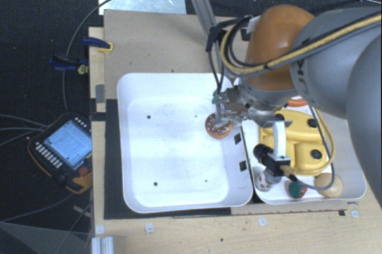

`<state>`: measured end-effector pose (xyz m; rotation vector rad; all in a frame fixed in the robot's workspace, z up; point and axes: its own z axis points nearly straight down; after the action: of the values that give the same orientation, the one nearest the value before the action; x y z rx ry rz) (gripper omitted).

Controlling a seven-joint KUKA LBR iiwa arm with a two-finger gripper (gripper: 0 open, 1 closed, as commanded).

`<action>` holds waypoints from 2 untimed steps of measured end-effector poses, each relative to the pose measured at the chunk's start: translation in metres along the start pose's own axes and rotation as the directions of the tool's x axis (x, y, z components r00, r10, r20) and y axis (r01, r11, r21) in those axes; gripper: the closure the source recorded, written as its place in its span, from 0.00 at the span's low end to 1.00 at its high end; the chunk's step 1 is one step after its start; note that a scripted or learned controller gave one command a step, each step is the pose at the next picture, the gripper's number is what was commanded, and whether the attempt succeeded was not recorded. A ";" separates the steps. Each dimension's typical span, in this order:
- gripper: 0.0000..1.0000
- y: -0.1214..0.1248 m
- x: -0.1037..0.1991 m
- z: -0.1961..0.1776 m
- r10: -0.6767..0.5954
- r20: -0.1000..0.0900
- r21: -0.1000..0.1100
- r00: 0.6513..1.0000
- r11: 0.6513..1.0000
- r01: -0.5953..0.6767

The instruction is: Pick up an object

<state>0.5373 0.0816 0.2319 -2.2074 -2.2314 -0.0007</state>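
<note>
The gripper (222, 112) hangs at the centre of the frame, over the right edge of the left bin (173, 193), with the orange-banded wrist and grey arm filling the upper right behind it. Directly under its tip, touching it or nearly so, is a small round brown disc with pale speckles (218, 127), just inside the left bin's right wall. The gripper's own body hides the contact, so I cannot tell whether it is spread or pinching the disc. The rest of the left bin's floor shows only a few dark dots. The right bin (356, 190) sits in the lower right, partly covered by the arm. It holds a large yellow plastic object (304, 145), with a small green ball (295, 189) and a tan ball (330, 185) side by side near its lower rim. A red-and-white item (263, 181) lies at its lower left corner. A teach pendant (62, 148) with a lit screen lies on the dark floor at the left. Two blue clamps (94, 42) grip the board's upper left edge.
</note>
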 end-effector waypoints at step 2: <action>1.00 -0.017 0.028 0.010 0.008 0.001 -0.001 1.000 1.000 -0.008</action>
<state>0.5204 0.1090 0.2219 -2.2171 -2.2237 -0.0001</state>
